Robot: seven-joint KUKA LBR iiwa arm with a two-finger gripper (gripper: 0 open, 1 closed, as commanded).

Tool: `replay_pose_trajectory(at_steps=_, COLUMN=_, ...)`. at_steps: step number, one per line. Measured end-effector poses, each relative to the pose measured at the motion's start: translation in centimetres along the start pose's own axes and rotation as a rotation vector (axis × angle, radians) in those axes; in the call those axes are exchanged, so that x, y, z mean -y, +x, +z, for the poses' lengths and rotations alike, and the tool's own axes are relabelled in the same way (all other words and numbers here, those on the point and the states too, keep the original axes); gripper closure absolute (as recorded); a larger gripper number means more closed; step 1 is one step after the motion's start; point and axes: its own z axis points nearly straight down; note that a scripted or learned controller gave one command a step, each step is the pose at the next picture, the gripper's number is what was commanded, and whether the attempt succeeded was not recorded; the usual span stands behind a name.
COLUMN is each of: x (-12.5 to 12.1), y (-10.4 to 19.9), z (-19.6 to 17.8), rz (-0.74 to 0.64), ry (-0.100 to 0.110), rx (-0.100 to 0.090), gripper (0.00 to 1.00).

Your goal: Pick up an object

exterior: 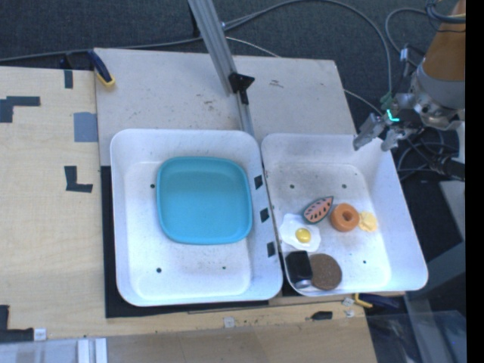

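From the overhead camera we see the grey arm's end effector (375, 136) poised over the upper right rim of the right-hand white plastic bin (393, 203), its two fingers spread apart with nothing between them. Low in that bin we find a slice of toy watermelon (318, 209), an orange ring doughnut (345, 218), a small yellow piece (367, 221), a toy fried egg (302, 234), a black block (298, 264) and a brown round cookie (325, 271), while the left-hand white bin (128, 218) carries a square turquoise plastic plate (204, 200)
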Motion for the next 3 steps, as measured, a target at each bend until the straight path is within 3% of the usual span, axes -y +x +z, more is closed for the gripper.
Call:
replay_pose_trajectory(at_steps=1, x=0.0, y=0.0, z=0.0, rz=0.000, ry=0.000, rx=0.000, gripper=0.00)
replay_pose_trajectory(at_steps=3, x=-0.2, y=-0.1, z=8.7, rz=0.000, ry=0.004, rx=-0.001, gripper=0.00)
